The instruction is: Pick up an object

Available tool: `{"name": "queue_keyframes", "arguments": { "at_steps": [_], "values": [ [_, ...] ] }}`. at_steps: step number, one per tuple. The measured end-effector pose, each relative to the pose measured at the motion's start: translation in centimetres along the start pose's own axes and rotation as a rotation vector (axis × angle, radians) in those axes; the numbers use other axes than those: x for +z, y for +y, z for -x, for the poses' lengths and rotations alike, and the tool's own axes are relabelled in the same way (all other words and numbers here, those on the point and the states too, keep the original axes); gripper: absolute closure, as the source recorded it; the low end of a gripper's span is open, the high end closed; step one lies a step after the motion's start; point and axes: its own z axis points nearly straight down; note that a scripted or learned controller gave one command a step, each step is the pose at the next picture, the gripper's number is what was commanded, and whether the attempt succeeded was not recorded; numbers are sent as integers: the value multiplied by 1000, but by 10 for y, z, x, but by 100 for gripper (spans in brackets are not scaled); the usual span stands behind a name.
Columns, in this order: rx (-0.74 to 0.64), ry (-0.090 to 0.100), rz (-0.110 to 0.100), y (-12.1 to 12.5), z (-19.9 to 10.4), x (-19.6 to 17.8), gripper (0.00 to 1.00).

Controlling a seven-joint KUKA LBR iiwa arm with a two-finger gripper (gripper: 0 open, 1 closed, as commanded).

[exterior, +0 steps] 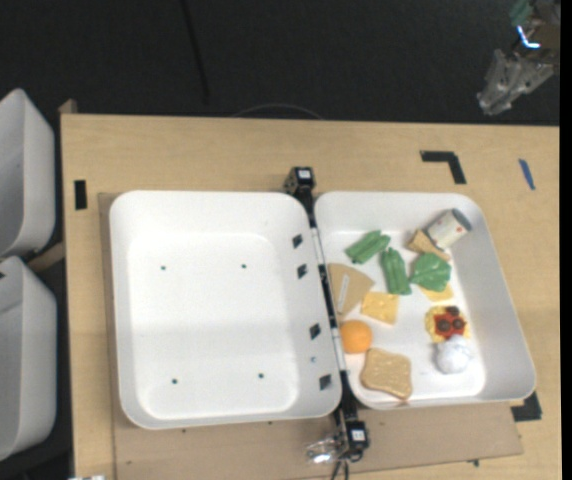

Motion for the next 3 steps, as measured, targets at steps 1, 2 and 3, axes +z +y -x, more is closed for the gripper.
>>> {"name": "queue_keyframes", "arguments": {
  "at_steps": [1, 2, 3],
  "values": [
    [-1, -4, 14, 14, 2, -77, 100],
    [0, -1, 0, 16, -50, 31, 100],
    [-1, -4, 21, -8, -47, -106, 100]
  ]
}}
